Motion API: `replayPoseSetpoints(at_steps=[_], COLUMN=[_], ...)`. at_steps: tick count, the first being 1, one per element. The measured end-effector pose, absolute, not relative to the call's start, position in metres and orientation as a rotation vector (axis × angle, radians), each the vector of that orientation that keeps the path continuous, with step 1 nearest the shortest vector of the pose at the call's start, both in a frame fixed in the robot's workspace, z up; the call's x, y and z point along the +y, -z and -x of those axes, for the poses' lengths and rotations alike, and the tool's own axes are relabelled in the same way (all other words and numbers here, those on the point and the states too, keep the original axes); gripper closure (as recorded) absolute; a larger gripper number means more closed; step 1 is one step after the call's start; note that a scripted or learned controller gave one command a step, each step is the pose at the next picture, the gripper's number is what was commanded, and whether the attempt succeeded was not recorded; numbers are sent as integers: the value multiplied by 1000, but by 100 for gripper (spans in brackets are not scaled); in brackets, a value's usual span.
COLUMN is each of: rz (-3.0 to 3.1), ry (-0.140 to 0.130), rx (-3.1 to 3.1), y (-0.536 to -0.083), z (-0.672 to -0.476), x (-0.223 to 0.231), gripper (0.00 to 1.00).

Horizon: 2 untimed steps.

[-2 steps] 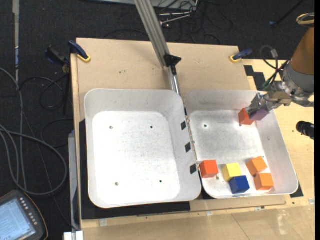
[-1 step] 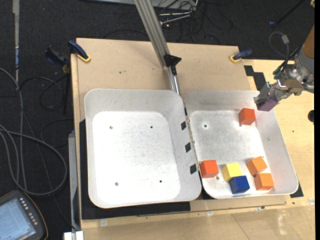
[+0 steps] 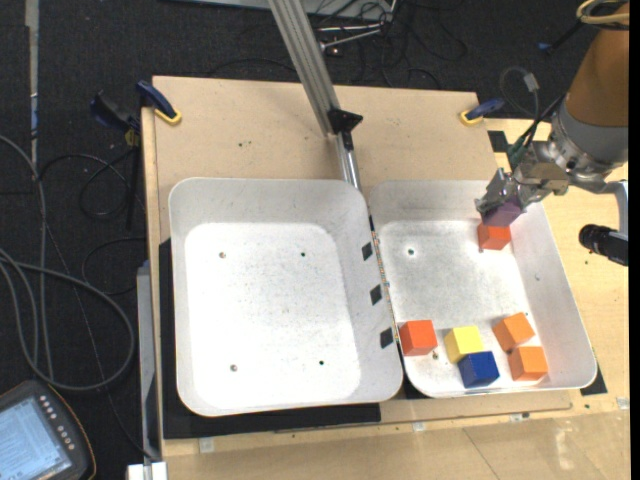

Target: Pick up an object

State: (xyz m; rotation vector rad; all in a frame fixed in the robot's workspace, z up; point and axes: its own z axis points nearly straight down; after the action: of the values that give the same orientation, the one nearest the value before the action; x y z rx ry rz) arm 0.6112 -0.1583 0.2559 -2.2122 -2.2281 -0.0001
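The pale wooden bench top (image 3: 260, 128) carries two shallow white plastic bins with speckled floors, set side by side and touching along their inner edges. The larger-looking left bin (image 3: 200, 203) shows only its bare, speckled floor with a few small dark spots. The right bin (image 3: 450, 278) holds the blocks: along its near edge sit an orange cube (image 3: 418, 336) towards the left, a yellow cube (image 3: 463, 343) just beside it, a blue cube (image 3: 479, 368) touching the yellow one on its near side, and two more orange cubes at the right, one (image 3: 514, 329) a little farther back and the other (image 3: 528, 363) just in front of it. Well apart from that cluster, near the bin's far right corner, an orange-red cube (image 3: 493, 236) lies directly under the gripper (image 3: 502, 208), with a small purple block (image 3: 507, 213) just above it, right at the fingertips. The grey arm with its orange band (image 3: 605, 68) reaches in from the right over the bin's far right edge, wrist angled down and to the left, so the gripper hangs low over that corner. The purple block appears to sit between the fingers, but the view is too small and cluttered to tell whether they are clamped on it or merely touching it. Blue and yellow clamps (image 3: 160, 103) hold the board's far corners.
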Motion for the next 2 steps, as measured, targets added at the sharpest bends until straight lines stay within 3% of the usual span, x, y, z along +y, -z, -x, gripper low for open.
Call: replayPoseSetpoints(at_steps=[2], rz=[2210], ry=[1], rx=[-2229], y=[-236], z=[-609], x=[-46], gripper=[100])
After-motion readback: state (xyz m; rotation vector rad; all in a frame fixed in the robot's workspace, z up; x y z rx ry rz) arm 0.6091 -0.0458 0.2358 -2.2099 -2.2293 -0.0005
